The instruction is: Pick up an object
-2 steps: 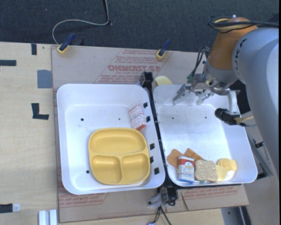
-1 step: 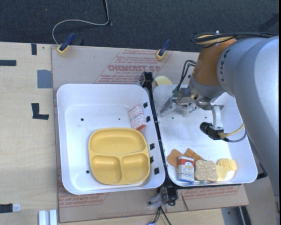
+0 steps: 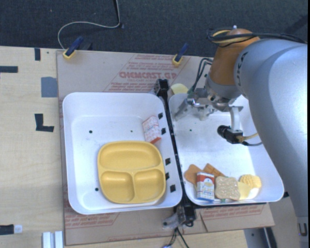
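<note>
**Food pieces at the near edge, arm at the far end of the right bin**

Nearest the camera, along the right bin's (image 3: 258, 164) near edge, lie a small red-and-white carton (image 3: 205, 186), a slice of toast (image 3: 227, 188), a yellow corn piece (image 3: 249, 185) and orange crackers (image 3: 201, 170), bunched together. In the left bin (image 3: 77, 138) a yellow divided plate (image 3: 132, 170) sits toward the near right corner; a small red-and-white packet (image 3: 151, 128) lies beyond it, against the right wall. The hand (image 3: 200, 106) hangs over the right bin's far left corner, well apart from the food pieces. Whether it is open or closed cannot be told. The arm (image 3: 279, 102) reaches in from the right, wrist bent down.
</note>
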Controlling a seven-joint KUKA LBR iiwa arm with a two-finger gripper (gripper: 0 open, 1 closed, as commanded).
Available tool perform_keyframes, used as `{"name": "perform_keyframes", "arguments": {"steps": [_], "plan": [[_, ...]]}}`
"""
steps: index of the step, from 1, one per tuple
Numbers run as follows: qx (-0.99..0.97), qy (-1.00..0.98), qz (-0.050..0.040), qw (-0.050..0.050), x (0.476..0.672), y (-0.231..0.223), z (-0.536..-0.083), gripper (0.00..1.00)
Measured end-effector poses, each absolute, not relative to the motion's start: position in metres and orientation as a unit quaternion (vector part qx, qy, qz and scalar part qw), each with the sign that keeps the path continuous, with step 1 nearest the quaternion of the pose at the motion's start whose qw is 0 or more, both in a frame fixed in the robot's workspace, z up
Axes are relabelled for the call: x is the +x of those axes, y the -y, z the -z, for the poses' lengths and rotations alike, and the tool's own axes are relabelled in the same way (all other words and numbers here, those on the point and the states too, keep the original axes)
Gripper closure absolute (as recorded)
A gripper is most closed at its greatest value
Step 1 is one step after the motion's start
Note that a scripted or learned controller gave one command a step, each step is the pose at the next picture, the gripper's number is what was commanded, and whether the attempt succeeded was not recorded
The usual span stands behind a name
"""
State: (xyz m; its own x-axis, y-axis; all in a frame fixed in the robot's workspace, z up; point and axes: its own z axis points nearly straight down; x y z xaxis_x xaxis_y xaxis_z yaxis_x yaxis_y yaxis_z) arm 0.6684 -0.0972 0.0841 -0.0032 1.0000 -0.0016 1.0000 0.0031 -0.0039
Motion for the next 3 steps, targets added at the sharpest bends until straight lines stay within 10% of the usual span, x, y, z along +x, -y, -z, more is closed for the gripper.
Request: {"name": "perform_keyframes", "arguments": {"steps": [1, 2, 3], "plan": [[-0.706, 0.708, -0.0008, 0.000, 0.668, 0.097, -0.095, 1.00], [-0.705, 0.709, 0.0034, -0.001, 0.602, 0.029, -0.190, 1.00], [-0.707, 0.708, -0.0004, 0.001, 0.602, 0.034, -0.184, 0.00]]}}
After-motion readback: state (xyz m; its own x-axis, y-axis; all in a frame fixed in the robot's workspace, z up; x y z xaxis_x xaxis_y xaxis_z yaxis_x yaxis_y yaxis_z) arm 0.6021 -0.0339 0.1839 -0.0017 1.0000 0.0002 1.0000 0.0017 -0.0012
